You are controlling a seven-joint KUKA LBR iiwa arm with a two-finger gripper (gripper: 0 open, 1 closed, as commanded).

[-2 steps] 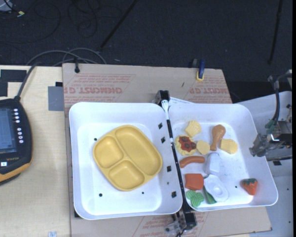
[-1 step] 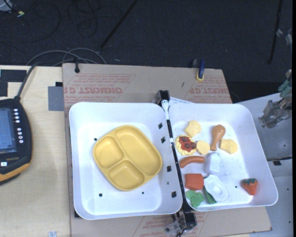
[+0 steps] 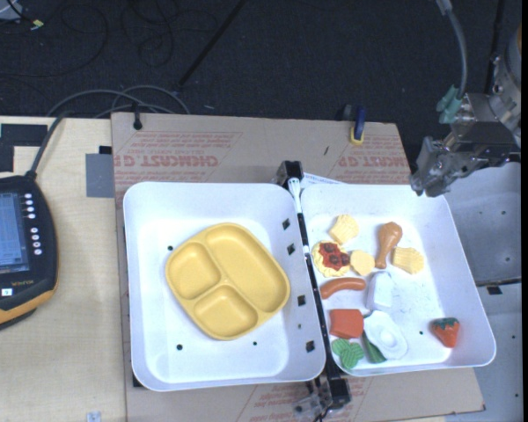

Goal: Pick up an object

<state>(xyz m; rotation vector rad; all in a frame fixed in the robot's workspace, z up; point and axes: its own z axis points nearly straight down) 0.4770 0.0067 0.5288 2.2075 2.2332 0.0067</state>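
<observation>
The right bin (image 3: 458,236) holds several toy foods: a chicken drumstick (image 3: 387,241), a pizza slice (image 3: 333,258), a sausage (image 3: 343,287), a strawberry (image 3: 446,331), a fried egg (image 3: 386,333), an orange-red block (image 3: 347,323), a green leaf piece (image 3: 348,352) and yellow chips (image 3: 343,229). My gripper (image 3: 429,181) hangs above the bin's far right corner, apart from all the food. Nothing shows between its fingers.
The left bin (image 3: 150,236) carries a yellow three-compartment plate (image 3: 226,280). A teach pendant (image 3: 13,244) lies on the bench at the far left. Cables run across the dark floor behind the bins. A blue and yellow clamp (image 3: 358,125) stands at the cardboard's back edge.
</observation>
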